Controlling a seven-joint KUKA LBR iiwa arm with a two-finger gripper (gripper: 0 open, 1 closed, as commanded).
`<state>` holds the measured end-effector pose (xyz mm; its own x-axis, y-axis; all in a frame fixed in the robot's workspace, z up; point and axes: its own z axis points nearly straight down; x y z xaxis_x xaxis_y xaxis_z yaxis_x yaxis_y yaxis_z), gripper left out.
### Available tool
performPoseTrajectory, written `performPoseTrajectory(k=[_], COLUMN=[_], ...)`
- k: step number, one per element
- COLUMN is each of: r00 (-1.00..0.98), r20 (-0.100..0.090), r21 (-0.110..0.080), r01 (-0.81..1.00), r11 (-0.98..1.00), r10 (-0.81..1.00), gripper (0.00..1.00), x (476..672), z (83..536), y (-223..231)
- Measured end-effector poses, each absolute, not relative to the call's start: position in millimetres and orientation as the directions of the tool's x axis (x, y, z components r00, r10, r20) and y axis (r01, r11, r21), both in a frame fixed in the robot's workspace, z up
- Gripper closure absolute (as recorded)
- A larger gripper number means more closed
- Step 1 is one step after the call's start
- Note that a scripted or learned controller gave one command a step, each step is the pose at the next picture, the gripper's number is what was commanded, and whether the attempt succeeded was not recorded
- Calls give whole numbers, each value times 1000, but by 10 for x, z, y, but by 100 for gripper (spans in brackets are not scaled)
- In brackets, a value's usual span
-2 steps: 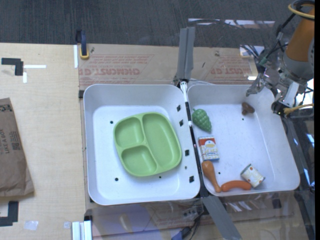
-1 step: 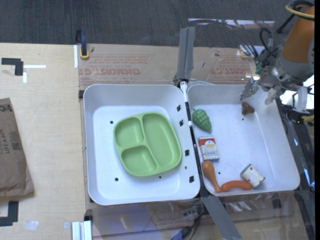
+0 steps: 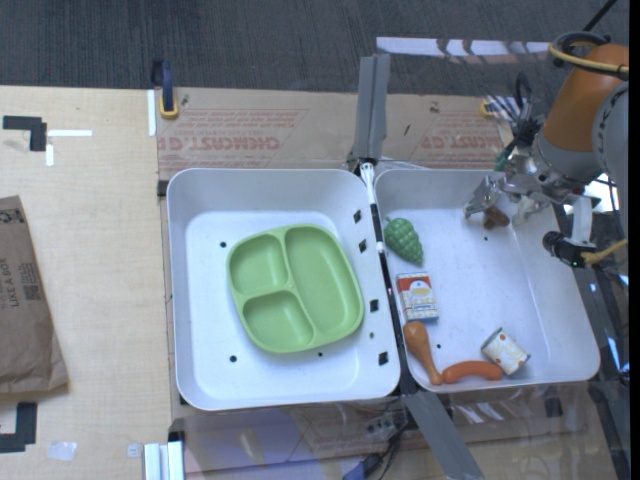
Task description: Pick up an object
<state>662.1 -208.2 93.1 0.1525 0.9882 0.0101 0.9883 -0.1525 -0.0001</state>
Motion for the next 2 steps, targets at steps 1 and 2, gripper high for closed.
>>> performPoseTrajectory(k=[1,2], r00=[158,160], r20=[-1,-1], r21=[3,1], r01=[987,987], r11=[-158,-160], r10=[987,987], gripper=[100,100], x=[6606,6594], z=[1029,1838], y=[-2153,-1542])
